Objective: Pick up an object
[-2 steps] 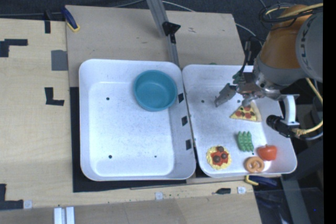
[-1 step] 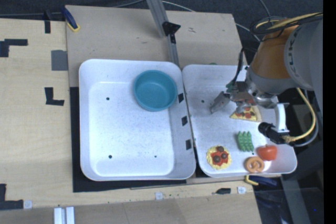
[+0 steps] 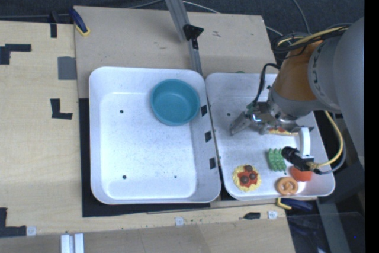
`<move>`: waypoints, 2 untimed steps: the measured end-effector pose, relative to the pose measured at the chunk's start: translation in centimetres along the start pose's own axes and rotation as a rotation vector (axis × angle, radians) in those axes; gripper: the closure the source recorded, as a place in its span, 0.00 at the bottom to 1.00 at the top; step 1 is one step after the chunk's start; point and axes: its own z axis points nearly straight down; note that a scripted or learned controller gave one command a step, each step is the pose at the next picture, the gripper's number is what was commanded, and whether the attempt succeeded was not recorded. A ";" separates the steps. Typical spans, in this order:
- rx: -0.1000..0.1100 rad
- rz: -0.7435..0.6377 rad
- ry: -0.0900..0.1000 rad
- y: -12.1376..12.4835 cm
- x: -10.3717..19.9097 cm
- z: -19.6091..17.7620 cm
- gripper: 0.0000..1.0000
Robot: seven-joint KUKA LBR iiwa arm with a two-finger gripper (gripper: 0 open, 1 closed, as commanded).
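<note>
While the arm reaches in from the right, the hand (image 3: 240,125) is seen low over the bare floor of the right bin (image 3: 228,92), its fingers spread and nothing gripped between them. Near that bin's front edge, a small pizza-like toy (image 3: 246,178), a green ridged piece (image 3: 276,159) and an orange ring (image 3: 287,186) are grouped. A blue bowl (image 3: 174,102) is set in the left bin (image 3: 118,127).

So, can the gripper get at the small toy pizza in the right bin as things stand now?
Probably yes. The gripper is over the right bin, and the toy pizza lies in the open below it in the view, apart from the green toy and the orange ring.
</note>
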 end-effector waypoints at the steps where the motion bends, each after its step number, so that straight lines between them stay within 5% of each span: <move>1: -0.003 0.001 -0.001 0.1 -0.1 -1.3 1.00; 2: -0.003 0.000 0.000 0.8 0.4 -5.8 1.00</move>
